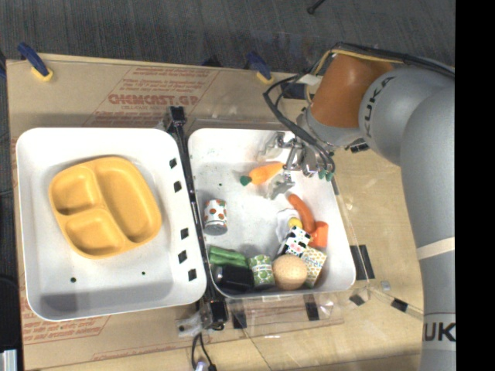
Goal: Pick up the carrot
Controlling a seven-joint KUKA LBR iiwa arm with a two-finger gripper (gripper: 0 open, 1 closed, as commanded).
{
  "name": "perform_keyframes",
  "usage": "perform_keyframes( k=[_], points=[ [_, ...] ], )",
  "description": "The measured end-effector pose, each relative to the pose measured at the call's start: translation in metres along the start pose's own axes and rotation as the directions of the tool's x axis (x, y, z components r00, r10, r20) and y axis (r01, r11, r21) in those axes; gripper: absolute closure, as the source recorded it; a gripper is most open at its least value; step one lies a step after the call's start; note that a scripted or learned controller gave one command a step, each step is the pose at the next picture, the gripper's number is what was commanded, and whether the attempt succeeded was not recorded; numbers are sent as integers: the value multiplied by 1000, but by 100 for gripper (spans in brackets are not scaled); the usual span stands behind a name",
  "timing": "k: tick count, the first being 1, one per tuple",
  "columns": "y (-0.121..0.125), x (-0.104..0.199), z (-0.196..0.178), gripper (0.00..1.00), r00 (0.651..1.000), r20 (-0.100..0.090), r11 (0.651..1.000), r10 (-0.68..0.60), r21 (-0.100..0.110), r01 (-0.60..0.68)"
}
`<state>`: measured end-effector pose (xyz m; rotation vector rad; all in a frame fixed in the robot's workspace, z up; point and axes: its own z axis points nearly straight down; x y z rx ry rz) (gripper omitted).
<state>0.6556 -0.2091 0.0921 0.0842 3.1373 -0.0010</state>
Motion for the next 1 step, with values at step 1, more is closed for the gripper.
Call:
perform_keyframes(
  k=[1],
  points=[
    [8,12,-1,0,986,-3,986,167,0,-167]
  ],
)
